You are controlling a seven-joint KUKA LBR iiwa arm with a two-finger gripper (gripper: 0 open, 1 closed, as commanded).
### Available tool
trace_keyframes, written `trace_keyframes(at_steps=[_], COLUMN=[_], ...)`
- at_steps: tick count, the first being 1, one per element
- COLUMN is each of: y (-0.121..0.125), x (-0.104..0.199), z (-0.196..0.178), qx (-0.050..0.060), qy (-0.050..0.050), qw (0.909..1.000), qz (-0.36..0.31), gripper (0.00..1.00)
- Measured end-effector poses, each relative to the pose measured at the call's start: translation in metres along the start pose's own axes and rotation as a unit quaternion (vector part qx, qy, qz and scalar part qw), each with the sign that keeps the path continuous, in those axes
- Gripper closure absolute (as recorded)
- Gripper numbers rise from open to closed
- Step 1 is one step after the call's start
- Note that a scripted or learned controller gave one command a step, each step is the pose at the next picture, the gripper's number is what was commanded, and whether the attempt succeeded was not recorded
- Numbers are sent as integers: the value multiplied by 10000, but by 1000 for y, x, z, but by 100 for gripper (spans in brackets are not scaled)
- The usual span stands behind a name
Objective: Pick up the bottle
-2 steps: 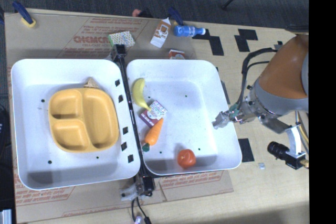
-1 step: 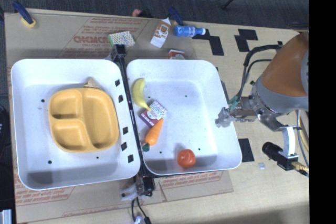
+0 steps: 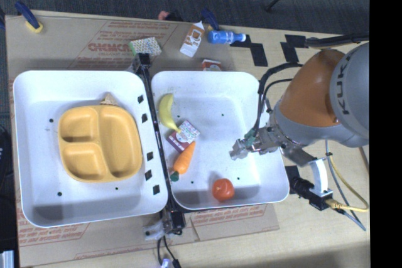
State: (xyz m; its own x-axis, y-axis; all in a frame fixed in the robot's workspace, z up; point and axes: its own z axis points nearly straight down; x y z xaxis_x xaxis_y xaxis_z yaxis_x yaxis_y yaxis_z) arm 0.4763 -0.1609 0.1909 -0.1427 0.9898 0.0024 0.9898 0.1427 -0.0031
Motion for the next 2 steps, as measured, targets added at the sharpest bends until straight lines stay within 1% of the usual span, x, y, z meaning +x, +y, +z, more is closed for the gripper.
trace_keyframes(at_steps=[1, 2], y=[0, -5], x=[0, -30], z=[-30, -19], qx=[-8, -5], qy=[-9, -9], qw=[9922, 9873], qz=[1245, 1591], gripper=[100, 100])
